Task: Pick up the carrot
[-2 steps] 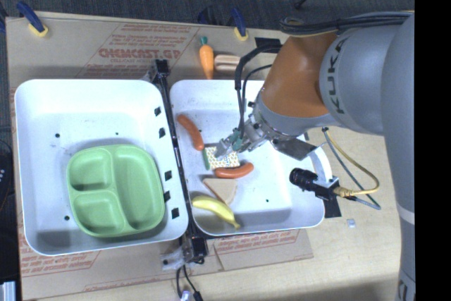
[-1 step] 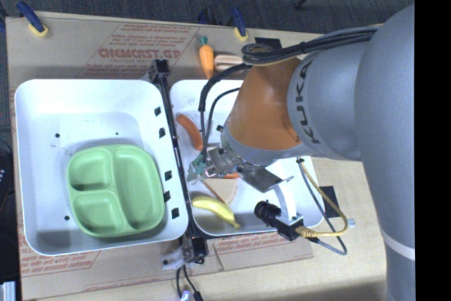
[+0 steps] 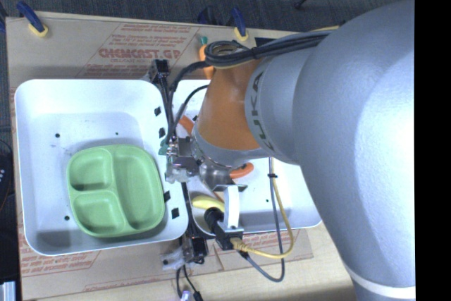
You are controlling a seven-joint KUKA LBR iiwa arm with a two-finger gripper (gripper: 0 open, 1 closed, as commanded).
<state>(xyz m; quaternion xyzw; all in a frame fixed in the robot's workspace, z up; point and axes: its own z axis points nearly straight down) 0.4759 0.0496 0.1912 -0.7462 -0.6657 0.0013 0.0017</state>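
Camera view. Two shallow white bins sit side by side on a brown cardboard-covered surface [image 3: 141, 42]. The left bin [image 3: 42, 102] holds a green tray [image 3: 116, 190] with three compartments, lying toward the bin's near side. The right bin [image 3: 299, 211] is mostly hidden by the arm [image 3: 338, 130] — grey, with an orange band [image 3: 225, 109] above the wrist — which reaches in from the right and comes down over the bin's left half, close to the wall shared by the two bins.

The hand [image 3: 201, 176] lies under the wrist, low over the floor of the right bin. Its metal body shows, but whether it is open or closed cannot be told.

Two small orange patches show at the edges of the wrist: one at the left [image 3: 184, 125], just beside the dividing wall, and one at the lower right [image 3: 243, 169]. Either may be part of the carrot, but which cannot be told; so little is exposed that its long axis and the way it points cannot be read. Nothing orange can be seen held in the hand.

A yellow item [image 3: 206, 204] lies in the right bin just nearer the viewer than the hand, next to a white bracket [image 3: 232, 211]. A yellow cable [image 3: 271, 247] loops over the bin's near rim. Blue clamps [image 3: 32, 17] grip the far edge of the cardboard.
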